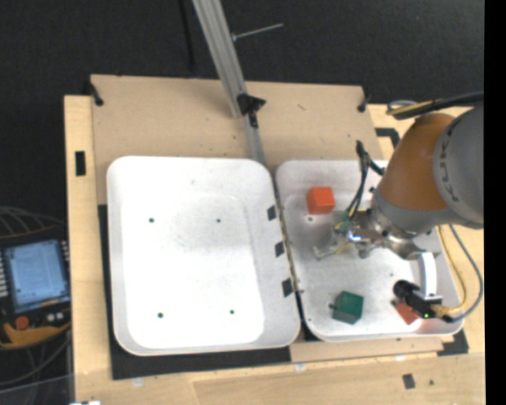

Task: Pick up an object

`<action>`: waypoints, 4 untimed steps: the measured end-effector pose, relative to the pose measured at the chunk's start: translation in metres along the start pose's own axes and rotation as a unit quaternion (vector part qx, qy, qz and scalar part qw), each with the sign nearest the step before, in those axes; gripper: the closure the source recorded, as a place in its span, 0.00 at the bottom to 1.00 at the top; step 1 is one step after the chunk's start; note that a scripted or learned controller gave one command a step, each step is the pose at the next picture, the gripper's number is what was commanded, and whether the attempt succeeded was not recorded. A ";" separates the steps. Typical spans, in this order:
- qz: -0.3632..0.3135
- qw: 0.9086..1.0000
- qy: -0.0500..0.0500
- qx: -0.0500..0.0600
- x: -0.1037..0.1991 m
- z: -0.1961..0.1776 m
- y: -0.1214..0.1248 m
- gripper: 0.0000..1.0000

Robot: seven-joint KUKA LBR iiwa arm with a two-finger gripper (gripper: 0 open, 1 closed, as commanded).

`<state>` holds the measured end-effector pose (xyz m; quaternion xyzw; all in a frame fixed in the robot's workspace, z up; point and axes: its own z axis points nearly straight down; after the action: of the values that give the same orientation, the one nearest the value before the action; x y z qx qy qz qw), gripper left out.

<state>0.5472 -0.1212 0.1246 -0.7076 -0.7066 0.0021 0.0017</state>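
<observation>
Starting from the near rim of the right bin [379, 334], a green block [347, 306] is seen lying just inside it, with a small red piece [404, 312] tucked toward the bin's right corner. Above the bin's middle the gripper [347, 241] is hung low over bare floor, seemingly lined up between candidates; whether its jaws are apart cannot be told. Toward the bin's far rim an orange cube [320, 198] is left free, well apart from the green block.
</observation>
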 end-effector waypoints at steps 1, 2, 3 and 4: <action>0.000 1.000 -0.001 -0.004 -0.002 0.028 0.001 0.00; 0.003 1.000 0.000 -0.006 -0.003 0.015 0.002 1.00; 0.001 1.000 0.000 -0.006 -0.005 -0.028 0.004 1.00; -0.002 1.000 -0.001 -0.006 -0.016 -0.079 0.009 1.00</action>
<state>0.5569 -0.1374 0.2038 -0.7064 -0.7078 -0.0017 -0.0035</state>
